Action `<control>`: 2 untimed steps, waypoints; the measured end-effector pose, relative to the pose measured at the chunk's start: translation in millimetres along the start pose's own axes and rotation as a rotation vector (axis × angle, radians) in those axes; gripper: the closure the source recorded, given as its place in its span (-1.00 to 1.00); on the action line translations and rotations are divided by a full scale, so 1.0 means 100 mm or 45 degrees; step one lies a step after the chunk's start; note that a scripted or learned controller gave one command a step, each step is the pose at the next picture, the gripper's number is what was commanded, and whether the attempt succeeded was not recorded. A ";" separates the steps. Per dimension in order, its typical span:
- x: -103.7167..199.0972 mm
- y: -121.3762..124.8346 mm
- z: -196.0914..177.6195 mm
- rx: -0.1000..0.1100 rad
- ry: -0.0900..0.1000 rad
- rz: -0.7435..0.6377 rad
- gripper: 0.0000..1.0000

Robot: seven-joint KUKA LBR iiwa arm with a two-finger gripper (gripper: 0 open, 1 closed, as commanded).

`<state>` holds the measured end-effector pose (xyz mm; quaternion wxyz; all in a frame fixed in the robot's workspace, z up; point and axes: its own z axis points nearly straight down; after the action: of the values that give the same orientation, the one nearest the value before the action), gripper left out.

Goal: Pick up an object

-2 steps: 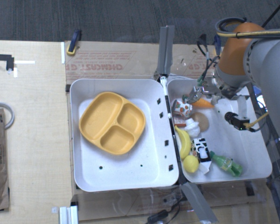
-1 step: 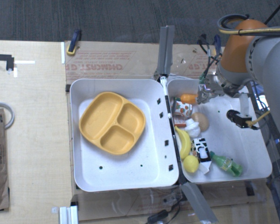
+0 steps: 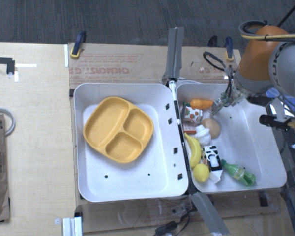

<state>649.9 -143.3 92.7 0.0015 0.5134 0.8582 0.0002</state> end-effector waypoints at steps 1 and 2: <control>-0.34 -0.07 -0.01 -0.001 -0.002 0.070 1.00; -0.54 -0.67 0.00 0.001 -0.001 -0.026 1.00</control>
<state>616.7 -222.9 93.2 0.0015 0.5045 0.8634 -0.0003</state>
